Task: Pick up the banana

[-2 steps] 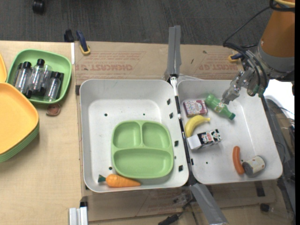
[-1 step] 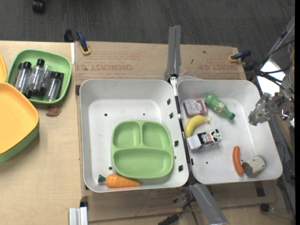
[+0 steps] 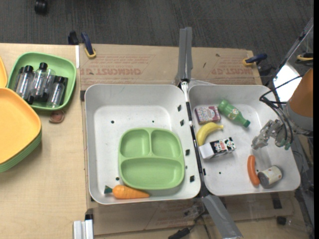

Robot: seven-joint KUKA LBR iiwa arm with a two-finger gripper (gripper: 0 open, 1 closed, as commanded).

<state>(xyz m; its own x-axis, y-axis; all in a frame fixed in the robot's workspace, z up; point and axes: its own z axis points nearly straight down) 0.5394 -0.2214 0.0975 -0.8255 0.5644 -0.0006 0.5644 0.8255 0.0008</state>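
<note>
I count one banana (image 3: 208, 131) in the right bin (image 3: 294, 180), beside one pink packet (image 3: 207, 114), one green bottle (image 3: 233, 113), one small carton (image 3: 219, 147), one sausage (image 3: 252, 171) and one grey lump (image 3: 269, 176). My gripper (image 3: 270, 135) hangs at that bin's right side, fingers splayed apart, holding nothing. The cardboard's print reads mirrored, illegible.

Green divided plate (image 3: 151, 159) in left bin (image 3: 94, 133) — carrot (image 3: 128, 192) beside it.
</note>
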